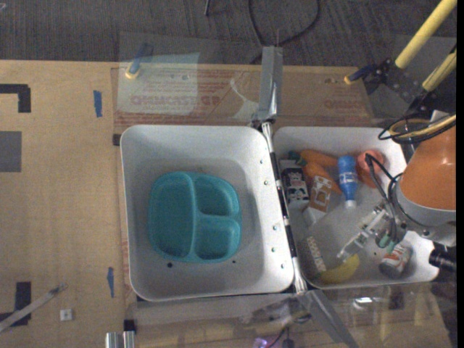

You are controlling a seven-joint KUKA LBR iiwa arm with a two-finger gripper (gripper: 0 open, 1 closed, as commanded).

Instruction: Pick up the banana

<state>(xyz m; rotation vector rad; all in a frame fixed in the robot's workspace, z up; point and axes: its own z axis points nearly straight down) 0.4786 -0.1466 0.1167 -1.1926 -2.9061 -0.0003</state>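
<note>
The yellow banana (pixel 342 269) lies against the front wall of the right bin (pixel 330 138), partly covered by the arm's tool. My gripper (pixel 348 251) hangs right over the banana's upper end, reaching in from the right at a slant. The view does not show whether it touches the fruit. The arm's orange band (pixel 431 176) sits above the bin's right side.
The right bin also holds a blue bottle (pixel 348 181), orange items (pixel 319 158), a brown packet (pixel 321 192), a small can (pixel 396 260) and a dark strip (pixel 315 253). A teal divided plate (pixel 194 216) lies in the left bin (pixel 138 194).
</note>
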